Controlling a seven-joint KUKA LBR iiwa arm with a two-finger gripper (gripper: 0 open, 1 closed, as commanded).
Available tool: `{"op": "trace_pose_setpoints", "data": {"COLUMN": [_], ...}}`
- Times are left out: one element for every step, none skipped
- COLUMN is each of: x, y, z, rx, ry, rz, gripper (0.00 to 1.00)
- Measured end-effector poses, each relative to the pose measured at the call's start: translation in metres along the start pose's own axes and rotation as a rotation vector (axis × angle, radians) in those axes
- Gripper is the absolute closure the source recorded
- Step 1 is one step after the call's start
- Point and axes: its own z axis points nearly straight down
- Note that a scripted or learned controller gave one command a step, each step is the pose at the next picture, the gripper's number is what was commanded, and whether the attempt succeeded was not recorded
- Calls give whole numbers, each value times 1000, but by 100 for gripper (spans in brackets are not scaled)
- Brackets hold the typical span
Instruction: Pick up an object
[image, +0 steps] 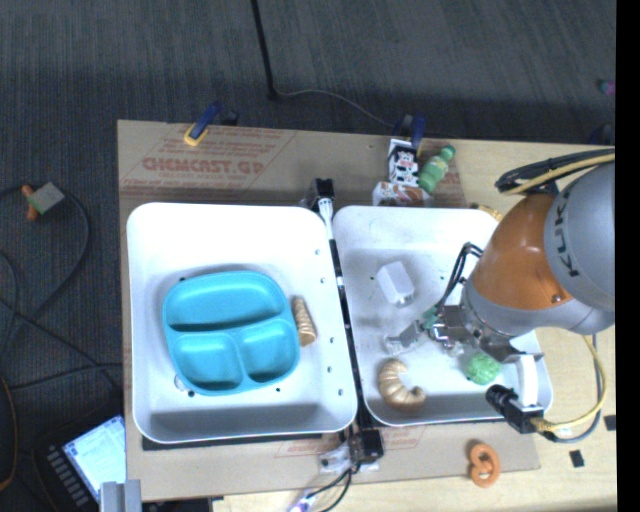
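Observation:
In the right bin (420, 225) lie a small white block (393, 282), a tan croissant-shaped toy (399, 384) near the front wall, and a green object (482, 368) partly hidden under the arm. My gripper (424, 331) hangs low over the middle of this bin, between the white block and the croissant toy, just left of the green object. The grey and orange wrist (520, 275) covers the bin's right side.
The left bin (150, 240) holds a blue sectioned tray (230, 330) with a brown ridged piece (303, 319) beside it. A small bottle and a carton (412, 172) stand on the bench behind the bins. An orange ring (484, 462) lies at the front right.

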Motion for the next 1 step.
{"op": "trace_pose_setpoints", "data": {"x": [21], "y": [-10], "z": [14], "rx": [-13], "ry": [-5], "rz": [2], "gripper": [0]}}
